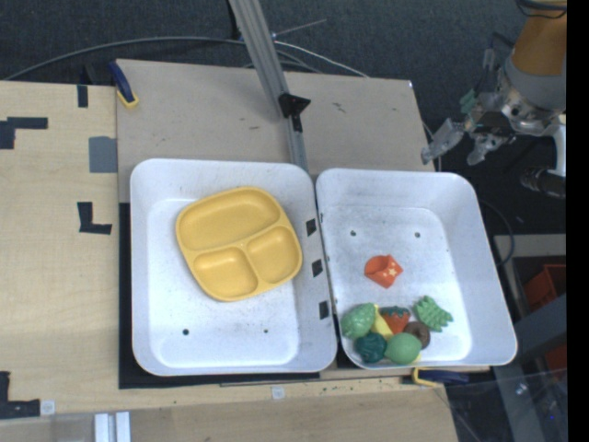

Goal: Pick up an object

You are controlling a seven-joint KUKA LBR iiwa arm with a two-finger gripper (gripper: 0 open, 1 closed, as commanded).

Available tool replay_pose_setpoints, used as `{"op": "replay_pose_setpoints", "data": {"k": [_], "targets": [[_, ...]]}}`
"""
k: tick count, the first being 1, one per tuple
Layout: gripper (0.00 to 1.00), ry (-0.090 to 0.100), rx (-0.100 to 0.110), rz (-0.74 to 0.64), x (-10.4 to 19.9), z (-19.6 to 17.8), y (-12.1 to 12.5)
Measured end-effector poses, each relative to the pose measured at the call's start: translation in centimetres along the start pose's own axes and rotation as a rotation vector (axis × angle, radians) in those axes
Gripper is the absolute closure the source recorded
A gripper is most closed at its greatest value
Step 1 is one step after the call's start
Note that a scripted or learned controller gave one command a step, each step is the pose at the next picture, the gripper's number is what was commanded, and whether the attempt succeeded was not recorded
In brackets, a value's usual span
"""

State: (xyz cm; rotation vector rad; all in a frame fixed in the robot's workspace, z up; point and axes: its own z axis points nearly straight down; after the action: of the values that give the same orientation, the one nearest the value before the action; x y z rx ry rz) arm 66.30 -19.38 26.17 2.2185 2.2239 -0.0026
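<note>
A heap of small toy foods (394, 331) crowds the near corner of the right bin (479, 247), an orange block (383, 269) lying apart just beyond. Farther back, the gripper (456, 141) hangs outside the bin's far right corner, fingers spread, empty. The pile's overlapping pieces are hard to separate.

The arm reaches in at the far right, its end effector (457, 147) hanging empty, fingers spread.
</note>
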Motion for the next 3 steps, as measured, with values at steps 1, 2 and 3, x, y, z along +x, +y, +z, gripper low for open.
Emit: {"op": "replay_pose_setpoints", "data": {"k": [1, 2, 3], "targets": [[0.00, 0.000, 0.001, 0.000, 0.0, 0.0, 0.0], [0.00, 0.001, 0.005, 0.001, -0.5, 5.7, 0.7], [0.00, 0.000, 0.005, 0.001, -1.2, 10.4, 0.8]]}}
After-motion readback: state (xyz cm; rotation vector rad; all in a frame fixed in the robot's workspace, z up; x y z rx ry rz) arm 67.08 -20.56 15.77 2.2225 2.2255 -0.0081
